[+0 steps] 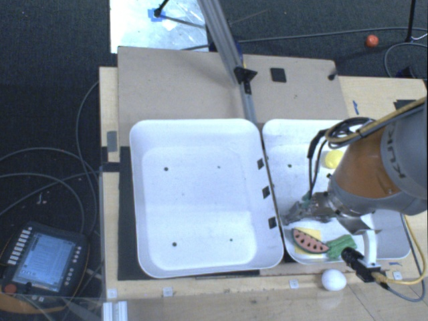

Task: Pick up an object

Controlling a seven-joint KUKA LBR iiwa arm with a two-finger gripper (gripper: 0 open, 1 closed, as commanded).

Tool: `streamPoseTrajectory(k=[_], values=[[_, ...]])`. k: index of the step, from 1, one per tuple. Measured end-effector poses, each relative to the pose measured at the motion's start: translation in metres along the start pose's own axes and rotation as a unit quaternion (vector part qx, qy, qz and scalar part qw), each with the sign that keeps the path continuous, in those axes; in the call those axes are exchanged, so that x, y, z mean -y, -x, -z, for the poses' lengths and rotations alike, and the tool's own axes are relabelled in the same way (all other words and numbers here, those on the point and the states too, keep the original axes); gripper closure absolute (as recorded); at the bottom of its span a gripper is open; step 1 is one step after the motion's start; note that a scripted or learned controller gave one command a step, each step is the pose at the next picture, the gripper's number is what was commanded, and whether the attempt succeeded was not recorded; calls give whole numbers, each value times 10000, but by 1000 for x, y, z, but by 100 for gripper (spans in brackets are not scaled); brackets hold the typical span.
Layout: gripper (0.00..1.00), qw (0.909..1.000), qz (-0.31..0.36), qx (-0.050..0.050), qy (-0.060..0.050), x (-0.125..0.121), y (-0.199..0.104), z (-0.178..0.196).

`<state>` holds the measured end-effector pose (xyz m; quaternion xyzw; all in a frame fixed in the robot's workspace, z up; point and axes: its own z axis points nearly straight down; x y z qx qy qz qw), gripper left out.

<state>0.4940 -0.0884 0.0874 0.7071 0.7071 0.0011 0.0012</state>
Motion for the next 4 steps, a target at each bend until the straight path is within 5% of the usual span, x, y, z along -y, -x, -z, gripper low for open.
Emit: streamPoseTrajectory(k=[1, 2, 4], values=[[100, 10000, 5, -1, 6, -1, 0, 11], [0, 10000, 4, -2, 3, 0, 0, 10], [0, 10000, -2, 3, -3, 0, -2, 0]])
